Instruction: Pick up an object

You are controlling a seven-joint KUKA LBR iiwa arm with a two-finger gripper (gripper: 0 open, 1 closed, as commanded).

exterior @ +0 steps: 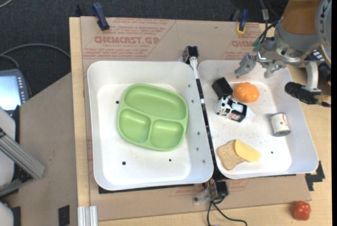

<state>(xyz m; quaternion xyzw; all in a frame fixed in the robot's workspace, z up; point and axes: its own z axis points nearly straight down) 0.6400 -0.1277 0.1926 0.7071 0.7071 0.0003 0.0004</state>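
I am looking down at a slant on a table (pixel 158 35) covered with a brown sheet printed in red lettering, with two shallow white bins side by side on it. The left bin (pixel 100 156) holds a light green divided plate (pixel 153 117) with three compartments, lying flat near the bin's middle. The right bin (pixel 303 159) holds the loose objects I can choose from: an orange ball (pixel 246 92) toward the far side, a small black block (pixel 221 86) just left of it, a black-and-white patterned pack (pixel 231 109) just in front of both, a small white can (pixel 280 124) lying on its side toward the right, and near the front a slice of toy bread (pixel 228 155) with a yellow wedge (pixel 247 150) resting partly on it. The arm (pixel 308 6), grey with an orange section, comes in from the upper right. Its tool (pixel 258 65) hangs over the far edge of the right bin, just behind the orange ball, with its two grey fingers spread apart and nothing between them. Two blue clamps (pixel 100 16) grip the far edge of the table. A small red object (pixel 301 210) sits on the table outside the bins, at the near right corner.
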